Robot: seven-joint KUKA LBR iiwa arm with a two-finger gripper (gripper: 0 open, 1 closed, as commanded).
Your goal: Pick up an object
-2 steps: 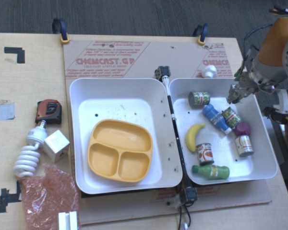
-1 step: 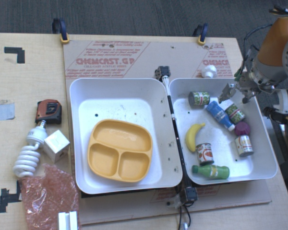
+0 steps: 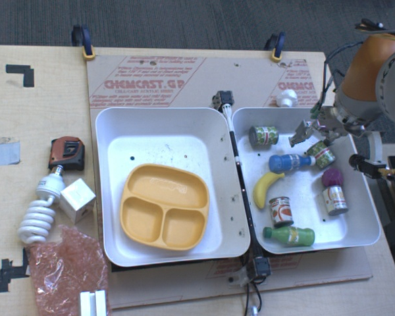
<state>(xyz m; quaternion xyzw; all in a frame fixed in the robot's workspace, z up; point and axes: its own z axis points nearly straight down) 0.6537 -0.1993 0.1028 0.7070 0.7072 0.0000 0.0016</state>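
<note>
The right bin [image 3: 362, 232] holds several small items: a green can [image 3: 264, 135], a blue bottle [image 3: 289, 161], a banana [image 3: 266, 187], a red-labelled can [image 3: 280, 210], a green bottle [image 3: 288, 236], a purple item [image 3: 332, 176] and a silver can [image 3: 336, 200]. A small green jar [image 3: 321, 155] lies tilted at the bin's upper right. My gripper [image 3: 311, 138] hovers over the bin's upper right part, just above that jar and the blue bottle's cap end. It stands open and nothing sits between its fingers.
The left bin [image 3: 105, 176] holds a yellow divided plate [image 3: 164, 206]. On the bench to the left lie a spiral light bulb [image 3: 41, 209], a white cube [image 3: 78, 197], a tape measure [image 3: 67, 153] and a pink bag [image 3: 66, 268]. A white cap [image 3: 288, 99] sits behind the right bin.
</note>
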